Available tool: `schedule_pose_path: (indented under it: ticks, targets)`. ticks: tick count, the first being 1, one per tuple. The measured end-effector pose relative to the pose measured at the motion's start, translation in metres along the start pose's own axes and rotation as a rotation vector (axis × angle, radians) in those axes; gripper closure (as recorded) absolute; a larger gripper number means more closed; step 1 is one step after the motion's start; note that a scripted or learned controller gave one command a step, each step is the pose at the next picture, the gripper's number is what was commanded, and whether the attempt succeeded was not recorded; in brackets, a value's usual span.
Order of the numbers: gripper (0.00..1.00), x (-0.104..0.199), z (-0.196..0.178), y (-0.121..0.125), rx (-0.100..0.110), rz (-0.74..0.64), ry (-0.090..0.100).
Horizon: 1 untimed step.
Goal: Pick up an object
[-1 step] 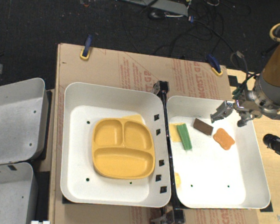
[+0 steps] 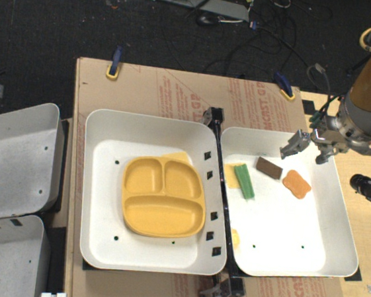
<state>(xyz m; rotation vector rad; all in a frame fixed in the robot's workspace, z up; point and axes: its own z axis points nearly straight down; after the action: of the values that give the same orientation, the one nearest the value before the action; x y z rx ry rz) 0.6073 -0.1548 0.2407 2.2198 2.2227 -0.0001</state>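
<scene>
Cardboard-topped bench point(image 2: 178, 94) under two white bins point(image 2: 96, 234), dark floor point(image 2: 41, 15) beyond.

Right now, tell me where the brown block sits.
The brown block lies in the upper part of the right bin, between the green bar on its left and the orange piece on its right, below the gripper.

Yellow tray point(image 2: 164, 199), green block point(image 2: 243, 181), brown block point(image 2: 269, 167), orange piece point(image 2: 296, 184), white bins point(image 2: 97, 168).
</scene>
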Motion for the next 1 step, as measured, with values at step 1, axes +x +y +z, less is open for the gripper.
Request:
schedule_pose_path:
  ticks: [1]
  targets:
    - [0.0, -0.0028, 0.0631, 0.002, 0.004, 0.003, 0.001]
